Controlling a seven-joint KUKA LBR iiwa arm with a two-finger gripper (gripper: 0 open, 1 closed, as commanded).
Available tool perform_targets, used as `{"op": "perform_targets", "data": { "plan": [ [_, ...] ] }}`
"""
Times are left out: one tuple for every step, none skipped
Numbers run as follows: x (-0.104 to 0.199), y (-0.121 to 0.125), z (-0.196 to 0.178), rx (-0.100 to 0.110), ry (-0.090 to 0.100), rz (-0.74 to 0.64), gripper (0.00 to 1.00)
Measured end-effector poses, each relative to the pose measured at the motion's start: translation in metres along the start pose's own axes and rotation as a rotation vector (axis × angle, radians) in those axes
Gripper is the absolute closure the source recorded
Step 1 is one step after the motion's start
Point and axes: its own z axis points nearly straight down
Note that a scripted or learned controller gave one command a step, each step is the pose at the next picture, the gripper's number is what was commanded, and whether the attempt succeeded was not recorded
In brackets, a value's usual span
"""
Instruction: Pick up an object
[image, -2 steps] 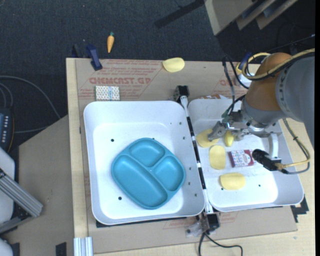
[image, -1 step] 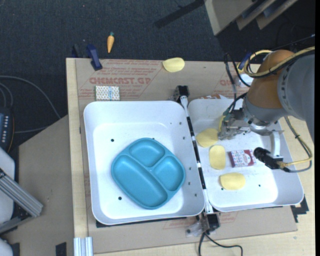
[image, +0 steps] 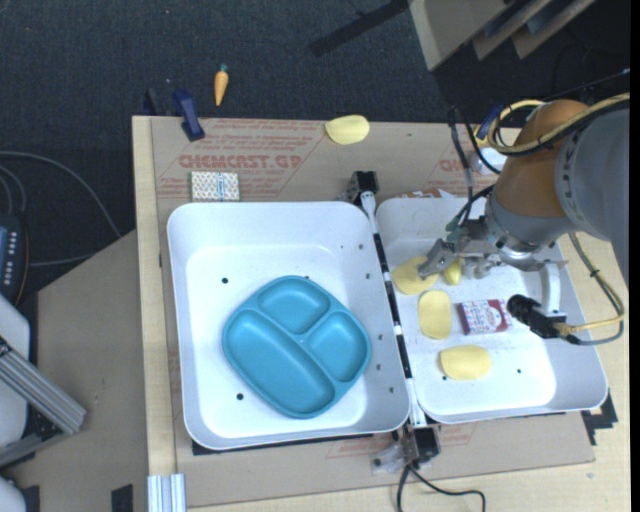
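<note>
The gripper (image: 445, 262) hangs low in the right bin (image: 570, 385), near its left wall, its fingers reaching toward the bin's left side. Whether they are spread or pressed together cannot be told from this angle; a small yellow piece (image: 453, 272) shows right at the tips, but a hold on it cannot be confirmed. Just left of the tips lies a pale yellow lump (image: 408, 277). Just below them sits a yellow oval (image: 435, 314), and beside that, to its right, a red packet (image: 483, 317). Farther down rests another yellow lump (image: 466, 362). Right of the gripper, the arm (image: 560, 180) rises away. Well to the left, the left bin (image: 190, 330) holds a blue divided plate (image: 295, 345). Up beyond both bins, a yellow object (image: 347, 129) lies on the bench (image: 280, 150).
</note>
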Motion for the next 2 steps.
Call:
{"op": "perform_targets", "data": {
  "plan": [
    [0.0190,0.0362,0.0101,-0.001,0.000,0.000,0.00],
    [0.0187,0.0350,0.0011,0.004,0.000,0.000,1.00]
  ]
}}
